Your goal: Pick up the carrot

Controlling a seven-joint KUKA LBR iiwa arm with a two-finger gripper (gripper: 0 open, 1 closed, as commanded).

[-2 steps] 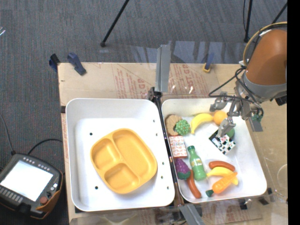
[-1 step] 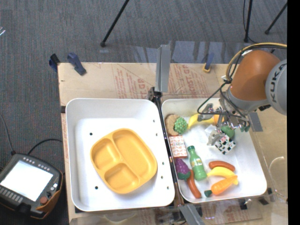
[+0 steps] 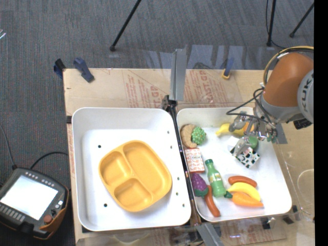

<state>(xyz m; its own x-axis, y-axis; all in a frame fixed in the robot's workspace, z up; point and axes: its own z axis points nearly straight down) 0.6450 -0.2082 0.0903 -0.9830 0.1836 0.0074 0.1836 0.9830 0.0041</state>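
Note:
The carrot (image 3: 246, 200) is orange with a small green stem end. It lies near the front right corner of the right bin (image 3: 277, 173), just in front of a yellow banana (image 3: 245, 188). My gripper (image 3: 247, 150) hangs over the right-middle of that bin, well behind the carrot and apart from it. A black-and-white checkered piece sits at its tip. The arm's orange band (image 3: 287, 83) rises above it at the right.
A red sausage (image 3: 242, 180), green bottle (image 3: 214, 177), purple eggplant (image 3: 199, 184), second sausage (image 3: 211, 205) and red-white box (image 3: 193, 160) crowd the right bin. Broccoli (image 3: 199, 135) and another banana (image 3: 224, 130) lie at its back. A yellow divided plate (image 3: 134, 175) sits in the left bin.

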